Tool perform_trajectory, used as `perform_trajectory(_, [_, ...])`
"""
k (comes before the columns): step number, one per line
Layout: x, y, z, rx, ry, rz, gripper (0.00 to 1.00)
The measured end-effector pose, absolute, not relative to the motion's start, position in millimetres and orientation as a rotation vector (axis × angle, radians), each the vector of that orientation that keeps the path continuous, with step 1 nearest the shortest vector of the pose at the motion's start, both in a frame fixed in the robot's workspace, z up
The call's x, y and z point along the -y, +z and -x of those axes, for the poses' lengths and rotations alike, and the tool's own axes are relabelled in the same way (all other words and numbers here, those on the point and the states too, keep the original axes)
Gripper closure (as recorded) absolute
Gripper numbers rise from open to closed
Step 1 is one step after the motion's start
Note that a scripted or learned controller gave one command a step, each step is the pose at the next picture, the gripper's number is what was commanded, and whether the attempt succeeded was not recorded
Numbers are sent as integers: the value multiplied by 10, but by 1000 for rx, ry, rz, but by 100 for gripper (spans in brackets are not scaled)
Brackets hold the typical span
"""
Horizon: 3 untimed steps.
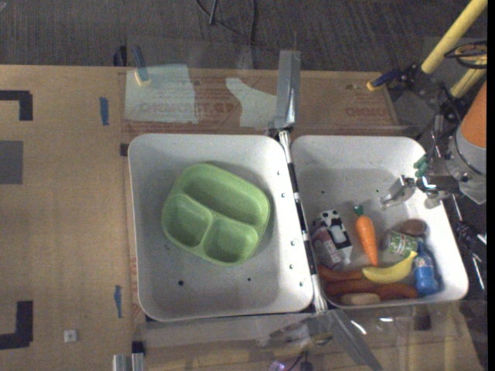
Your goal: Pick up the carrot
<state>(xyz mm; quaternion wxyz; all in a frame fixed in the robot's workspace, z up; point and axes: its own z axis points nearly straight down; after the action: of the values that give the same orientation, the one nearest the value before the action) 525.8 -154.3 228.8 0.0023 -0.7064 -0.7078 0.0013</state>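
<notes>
The carrot (366, 239) is orange with a small green top and lies in the right bin (348, 161), pointing toward the front, among other toy foods. My gripper (401, 189) hangs over the right bin's right side, up and to the right of the carrot and clear of it. Its grey fingers (394, 194) point left and down with nothing between them that I can see. How wide they stand is too small to make out.
A green divided plate (216, 213) lies in the left bin (155, 277). Around the carrot sit a black-and-white cow carton (336, 229), a banana (389, 270), a hot dog (363, 283), a small can (399, 243) and a blue bottle (424, 275). The right bin's back half is bare.
</notes>
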Motion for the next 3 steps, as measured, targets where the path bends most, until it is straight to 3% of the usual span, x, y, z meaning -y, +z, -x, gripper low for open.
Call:
perform_trajectory(1, [1355, 1084, -5157, 2362, -4, 2080, 0])
perform_trajectory(2, [1374, 1162, -5166, 2358, -3, 2084, 100])
perform_trajectory(3, [1375, 1162, -5166, 2357, -3, 2084, 0])
